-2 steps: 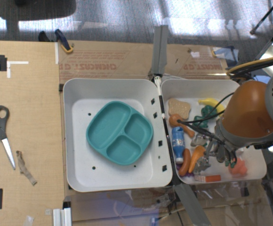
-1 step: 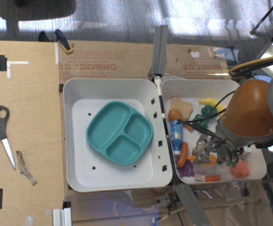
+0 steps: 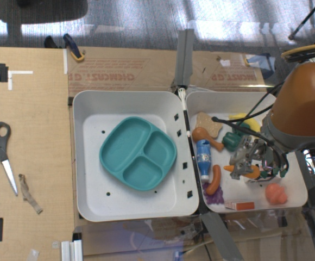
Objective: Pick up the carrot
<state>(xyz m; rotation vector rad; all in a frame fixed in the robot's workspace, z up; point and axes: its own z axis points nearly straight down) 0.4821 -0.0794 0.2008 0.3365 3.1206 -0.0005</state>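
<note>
The carrot (image 3: 245, 171) lay in the right bin (image 3: 296, 197), toward that bin's right side and about midway between its far and near walls, an orange piece directly under the gripper (image 3: 248, 157). The gripper's metal fingers hung down over it, touching or almost touching it, but whether they were spread or closed on the carrot could not be told from above. The grey arm (image 3: 301, 105) with its orange band reached in over the bin's right wall.

Just beyond the carrot, toward the far wall, sat a green toy (image 3: 232, 140) beside a yellow one (image 3: 243, 121). Nearer the bin's left wall lay a blue bottle (image 3: 203, 157) and a red sausage (image 3: 214, 179), with a purple item (image 3: 214, 198) at the near-left corner. A pink lump (image 3: 276, 193) rested by the near-right corner.

The left bin (image 3: 87, 145) held a teal divided plate (image 3: 138, 153) near its middle. Scissors (image 3: 1, 148) lay on the bench at its left edge.
</note>
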